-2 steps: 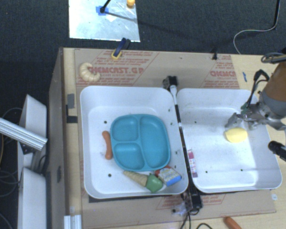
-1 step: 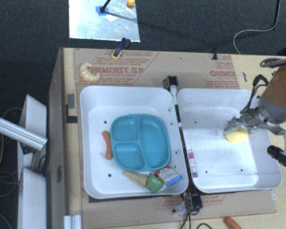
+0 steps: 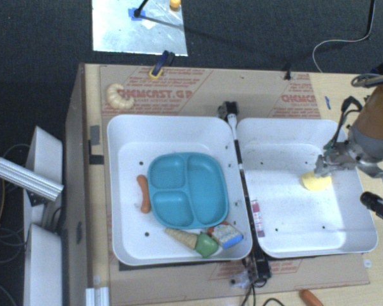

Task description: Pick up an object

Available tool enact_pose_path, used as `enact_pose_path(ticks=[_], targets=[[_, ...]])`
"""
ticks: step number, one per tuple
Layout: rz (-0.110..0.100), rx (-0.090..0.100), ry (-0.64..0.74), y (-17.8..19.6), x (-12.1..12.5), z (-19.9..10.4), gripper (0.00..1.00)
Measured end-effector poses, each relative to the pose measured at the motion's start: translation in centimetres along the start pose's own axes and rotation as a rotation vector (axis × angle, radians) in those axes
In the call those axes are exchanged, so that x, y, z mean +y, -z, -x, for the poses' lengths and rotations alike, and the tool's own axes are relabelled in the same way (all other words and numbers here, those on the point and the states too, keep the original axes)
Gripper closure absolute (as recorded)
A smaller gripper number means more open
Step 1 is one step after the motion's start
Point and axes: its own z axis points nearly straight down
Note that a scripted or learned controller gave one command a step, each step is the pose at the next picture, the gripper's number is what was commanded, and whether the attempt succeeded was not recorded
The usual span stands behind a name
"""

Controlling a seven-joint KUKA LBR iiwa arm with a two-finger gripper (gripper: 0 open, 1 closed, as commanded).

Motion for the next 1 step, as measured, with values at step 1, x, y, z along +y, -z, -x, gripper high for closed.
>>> enact_pose_path(ticks=[1], targets=[[0.0,0.0,0.0,-0.01,0.0,0.0,0.0]])
